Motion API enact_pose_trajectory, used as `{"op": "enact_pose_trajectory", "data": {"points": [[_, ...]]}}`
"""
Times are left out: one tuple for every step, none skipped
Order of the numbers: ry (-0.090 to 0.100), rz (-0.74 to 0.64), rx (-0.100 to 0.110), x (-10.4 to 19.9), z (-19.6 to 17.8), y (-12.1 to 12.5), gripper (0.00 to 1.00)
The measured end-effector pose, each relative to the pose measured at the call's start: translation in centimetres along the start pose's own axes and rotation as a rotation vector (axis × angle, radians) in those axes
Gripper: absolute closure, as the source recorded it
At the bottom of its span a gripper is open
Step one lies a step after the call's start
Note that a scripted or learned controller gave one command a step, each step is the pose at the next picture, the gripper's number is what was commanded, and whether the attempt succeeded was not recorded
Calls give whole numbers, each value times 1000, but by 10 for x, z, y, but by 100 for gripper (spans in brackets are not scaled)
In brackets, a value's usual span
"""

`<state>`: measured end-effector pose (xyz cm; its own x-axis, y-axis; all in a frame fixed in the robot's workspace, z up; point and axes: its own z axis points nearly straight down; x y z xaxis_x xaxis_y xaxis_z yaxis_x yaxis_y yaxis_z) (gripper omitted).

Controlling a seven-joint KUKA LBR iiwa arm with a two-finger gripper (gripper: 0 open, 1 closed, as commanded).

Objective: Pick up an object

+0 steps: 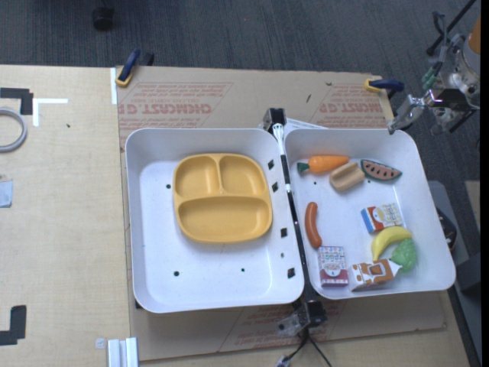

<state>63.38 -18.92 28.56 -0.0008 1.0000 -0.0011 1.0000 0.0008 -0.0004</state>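
The right bin [424, 170] holds several toy foods. An orange carrot [325, 162], a tan bun [347, 177] and a watermelon slice [380, 170] lie along its far side. A red sausage [312, 225] lies by the left wall. A small white carton [381, 217], a yellow banana [390, 239], a green piece [406, 254], a pink box [332, 266] and an orange-and-white carton [373, 274] fill the near half. My gripper [403, 115] hangs above the bin's far right corner, outside the rim and apart from every object.
The left bin [149, 228] holds a yellow divided plate [222, 197]. Both bins rest on brown cardboard [199, 102], held at the back by a blue clamp [127, 67] and a yellow-blue clamp [382, 86]. Bare wooden bench [61, 205] lies to the left.
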Motion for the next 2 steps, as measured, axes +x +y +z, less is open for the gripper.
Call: {"op": "enact_pose_trajectory", "data": {"points": [[1,19,0,-5,180,-7,0],[0,18,0,-5,170,-7,100]]}}
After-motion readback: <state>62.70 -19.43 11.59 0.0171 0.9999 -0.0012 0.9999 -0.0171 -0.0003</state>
